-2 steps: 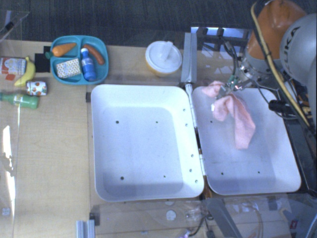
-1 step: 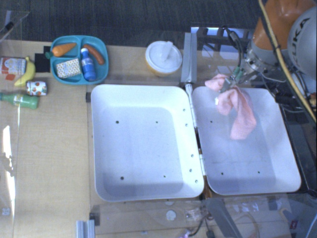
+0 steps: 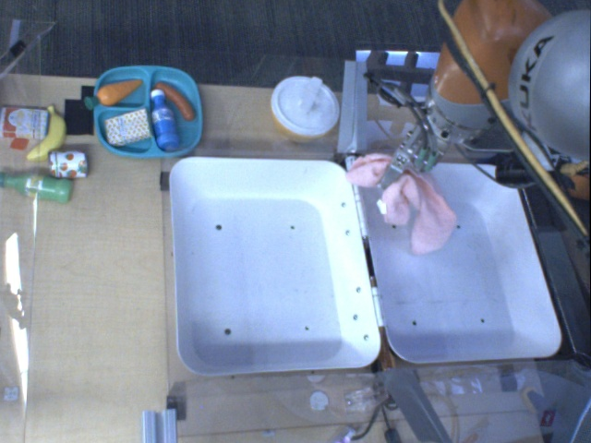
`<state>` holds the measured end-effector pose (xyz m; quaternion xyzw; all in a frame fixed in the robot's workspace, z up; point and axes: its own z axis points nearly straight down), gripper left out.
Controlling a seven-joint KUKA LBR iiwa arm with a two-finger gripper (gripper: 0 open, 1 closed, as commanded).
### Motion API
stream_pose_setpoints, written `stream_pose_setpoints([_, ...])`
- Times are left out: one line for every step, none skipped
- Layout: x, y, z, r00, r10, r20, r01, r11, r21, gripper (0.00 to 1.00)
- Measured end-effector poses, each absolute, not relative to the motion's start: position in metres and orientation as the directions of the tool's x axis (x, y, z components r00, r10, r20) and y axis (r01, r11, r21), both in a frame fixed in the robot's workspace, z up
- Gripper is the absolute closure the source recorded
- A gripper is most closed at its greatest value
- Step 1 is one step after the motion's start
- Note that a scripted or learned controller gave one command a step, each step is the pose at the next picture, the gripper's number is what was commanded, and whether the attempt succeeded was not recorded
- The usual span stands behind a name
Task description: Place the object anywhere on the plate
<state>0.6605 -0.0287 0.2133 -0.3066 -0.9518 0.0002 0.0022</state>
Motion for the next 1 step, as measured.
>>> stream_pose_setpoints([0.6599,0.0158,0.2080,-0.976,0.219,0.002,0.219,0.976,0.001,1.00])
